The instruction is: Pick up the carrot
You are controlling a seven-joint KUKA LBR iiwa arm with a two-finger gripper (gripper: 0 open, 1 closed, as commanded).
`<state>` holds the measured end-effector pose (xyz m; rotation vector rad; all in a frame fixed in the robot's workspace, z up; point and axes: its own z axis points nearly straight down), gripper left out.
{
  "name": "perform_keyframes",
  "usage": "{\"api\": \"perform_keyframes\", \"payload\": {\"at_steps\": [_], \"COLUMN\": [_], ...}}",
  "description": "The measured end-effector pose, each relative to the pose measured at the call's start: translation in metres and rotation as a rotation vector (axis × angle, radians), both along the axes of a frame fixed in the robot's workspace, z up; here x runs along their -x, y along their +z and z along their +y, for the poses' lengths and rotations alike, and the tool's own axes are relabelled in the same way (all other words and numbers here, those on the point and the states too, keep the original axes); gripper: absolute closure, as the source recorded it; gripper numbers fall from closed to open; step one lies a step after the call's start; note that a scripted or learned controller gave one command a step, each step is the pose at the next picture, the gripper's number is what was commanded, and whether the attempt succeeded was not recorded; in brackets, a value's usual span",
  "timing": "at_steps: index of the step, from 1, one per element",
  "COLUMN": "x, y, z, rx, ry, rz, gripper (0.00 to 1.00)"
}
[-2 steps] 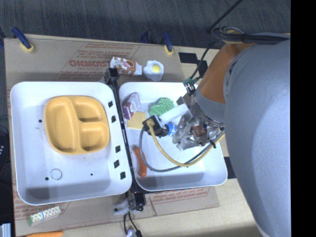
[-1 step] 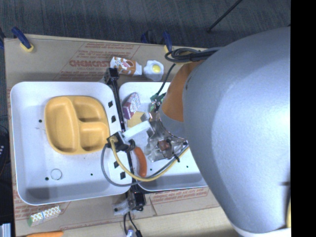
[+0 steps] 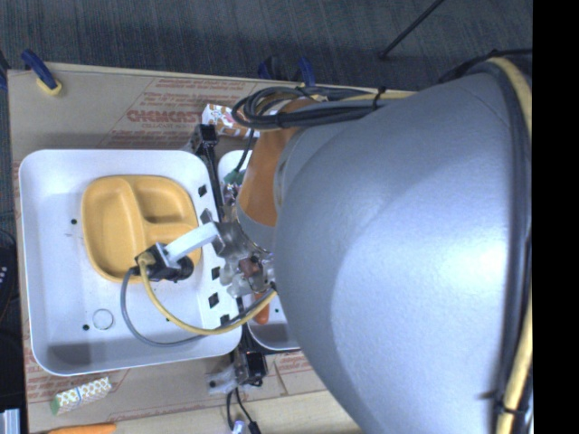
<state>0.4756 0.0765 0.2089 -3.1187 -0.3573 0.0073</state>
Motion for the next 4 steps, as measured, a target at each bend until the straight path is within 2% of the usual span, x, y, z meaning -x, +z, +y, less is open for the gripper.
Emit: {"api": "perform_keyframes", "payload": {"at_steps": [1, 2, 3, 4], "x": [-0.001, -0.007, 0.0, -0.003], "y": [0.034, 0.057, 0.0, 0.049], "z": [-0.041, -0.065, -0.035, -0.048], "rx": [-0.001, -0.001, -0.001, -0.001], "ry": [-0.007, -0.022, -0.022, 0.101], "rz": [0.0, 0.001, 0.002, -0.001], "gripper": [1.0, 1.0, 1.0, 1.0]}}
